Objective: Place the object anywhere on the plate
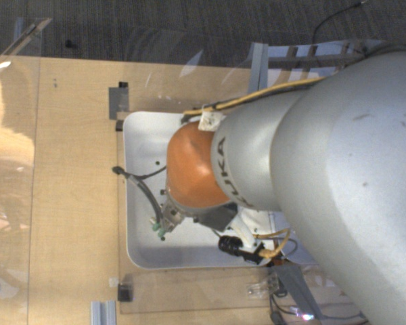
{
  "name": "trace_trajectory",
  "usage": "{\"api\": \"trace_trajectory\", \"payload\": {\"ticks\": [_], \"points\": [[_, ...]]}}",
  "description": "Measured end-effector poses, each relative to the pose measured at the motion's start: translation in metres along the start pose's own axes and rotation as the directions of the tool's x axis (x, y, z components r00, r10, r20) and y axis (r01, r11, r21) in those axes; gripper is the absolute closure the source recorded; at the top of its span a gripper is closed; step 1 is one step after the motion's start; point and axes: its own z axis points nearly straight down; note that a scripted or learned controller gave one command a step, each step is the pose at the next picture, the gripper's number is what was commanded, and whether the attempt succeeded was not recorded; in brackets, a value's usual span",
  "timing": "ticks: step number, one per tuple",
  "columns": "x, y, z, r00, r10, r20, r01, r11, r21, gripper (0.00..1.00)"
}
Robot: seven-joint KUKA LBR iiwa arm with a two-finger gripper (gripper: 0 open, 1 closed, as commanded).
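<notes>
**Arm low over the white bin, gripper near its left wall**

At the far left lies the pale wooden bench (pixel 61 181), with a sheen of glare across it. Dark carpet (pixel 155 12) runs along the top, beyond the bench edge.

Next comes a small black bracket (pixel 123 100) just off the upper left corner of the white bin (pixel 137 252), and a second bracket (pixel 124 292) just below the bin's lower left corner. The bin's left wall and lower floor are bare and in plain sight.

A black cable (pixel 141 187) starts at the bin's left rim and curves down and right to the gripper (pixel 161 229). The gripper hangs low over the lower left part of the bin, with a bit of green at its tip. It is small and partly shaded, so I cannot tell whether it is spread, pressed together or pinching anything.

Directly above and right of it bulges the orange band (pixel 193 171), covering the middle of the bin. A white tag (pixel 210 120) sits at the band's top, and a yellow cable (pixel 277 92) runs from there toward the upper right.

The big grey arm (pixel 338 154) takes up the right side and hides the rest of the bin. With so much covered, I cannot tell where the object or the plate lies.
</notes>
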Motion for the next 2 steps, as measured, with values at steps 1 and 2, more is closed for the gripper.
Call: {"api": "trace_trajectory", "payload": {"ticks": [1,2], "points": [[-0.019,0.033,-0.166,0.976,-0.219,-0.008,0.219,0.976,0.013,1.0],[-0.062,0.092,-0.229,0.917,-0.399,-0.007,0.399,0.917,0.009,1.0]]}}
